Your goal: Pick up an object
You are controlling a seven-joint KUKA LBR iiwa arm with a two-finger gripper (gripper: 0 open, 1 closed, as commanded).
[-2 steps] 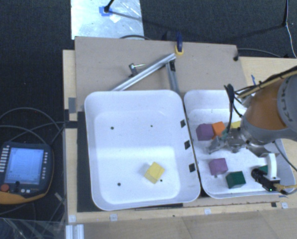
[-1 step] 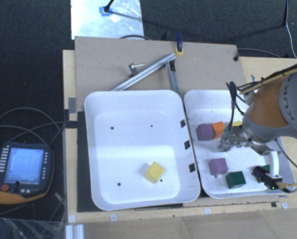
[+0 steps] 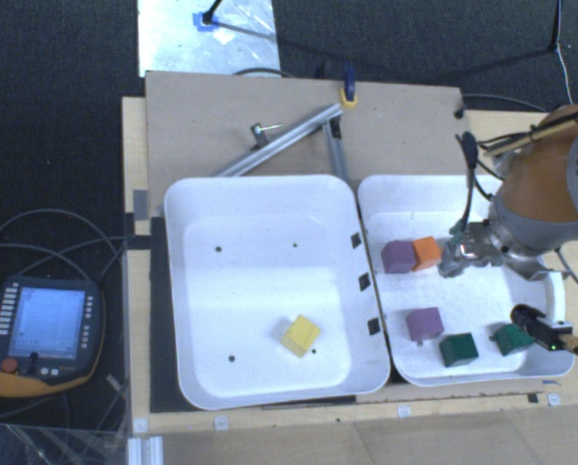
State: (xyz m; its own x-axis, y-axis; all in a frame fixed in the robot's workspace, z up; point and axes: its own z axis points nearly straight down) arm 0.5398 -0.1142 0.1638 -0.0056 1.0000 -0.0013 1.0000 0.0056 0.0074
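The gripper (image 3: 455,260) hangs low over the right bin (image 3: 405,194), just beside the orange block (image 3: 427,252), and from this slanted view I cannot tell how it is set. That orange block looks like the target, and it sits touching a purple block (image 3: 398,256) on its left, so there is the catch: to my eye a clean pick wants the tool centred squarely over the orange one and coming straight down, or it may nudge the purple neighbour or wedge onto both. Gripping across the sides that are free of the neighbour seems the safer bet. Now the count: in the right bin, one orange block, two purple ones with the second purple block (image 3: 424,324) lower down, and two dark green blocks (image 3: 458,349) near the front wall, one of them close to the right corner. Over in the left bin (image 3: 192,289), a single yellow block (image 3: 300,335) lies alone, well apart from everything else. Six blocks in all.
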